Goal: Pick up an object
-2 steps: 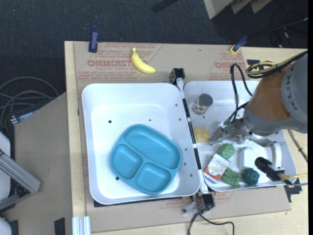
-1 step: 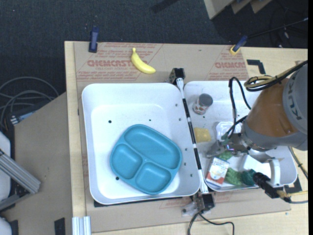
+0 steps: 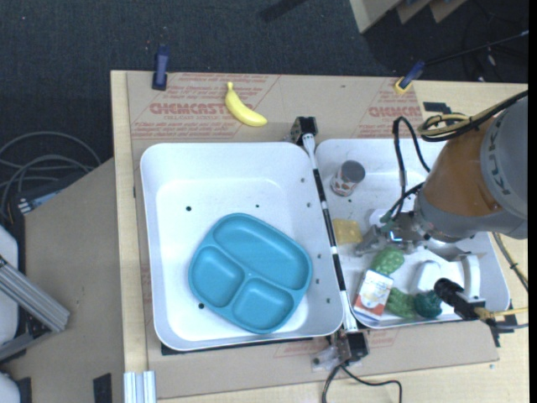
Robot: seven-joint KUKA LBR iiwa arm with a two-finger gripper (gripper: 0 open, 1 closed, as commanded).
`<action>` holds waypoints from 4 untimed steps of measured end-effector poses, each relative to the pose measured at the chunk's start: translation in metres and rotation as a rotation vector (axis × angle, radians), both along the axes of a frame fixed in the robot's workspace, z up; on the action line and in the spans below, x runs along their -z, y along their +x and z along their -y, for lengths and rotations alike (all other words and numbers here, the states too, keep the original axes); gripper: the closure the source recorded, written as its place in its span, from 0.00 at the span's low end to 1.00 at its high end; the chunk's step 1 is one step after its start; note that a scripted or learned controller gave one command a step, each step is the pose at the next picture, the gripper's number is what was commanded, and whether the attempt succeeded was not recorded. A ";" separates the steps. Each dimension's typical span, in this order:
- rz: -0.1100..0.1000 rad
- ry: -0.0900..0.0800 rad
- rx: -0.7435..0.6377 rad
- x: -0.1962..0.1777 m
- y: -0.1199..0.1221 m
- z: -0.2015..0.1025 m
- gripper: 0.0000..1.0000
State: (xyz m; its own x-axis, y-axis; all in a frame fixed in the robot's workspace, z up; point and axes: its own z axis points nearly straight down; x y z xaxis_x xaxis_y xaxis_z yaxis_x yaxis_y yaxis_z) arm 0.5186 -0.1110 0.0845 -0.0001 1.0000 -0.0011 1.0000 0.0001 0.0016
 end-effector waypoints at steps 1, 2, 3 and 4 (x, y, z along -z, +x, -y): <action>-0.003 0.002 0.001 0.000 -0.040 -0.015 0.00; 0.000 0.000 0.000 -0.001 0.066 0.037 0.00; -0.003 0.002 0.000 -0.007 0.015 0.028 0.00; -0.002 0.000 0.001 0.000 -0.033 0.054 0.00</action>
State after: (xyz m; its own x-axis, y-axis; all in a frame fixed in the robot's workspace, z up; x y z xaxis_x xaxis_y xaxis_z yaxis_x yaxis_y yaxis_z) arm 0.4851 -0.1647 0.0847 0.0012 1.0000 -0.0009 1.0000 -0.0012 -0.0003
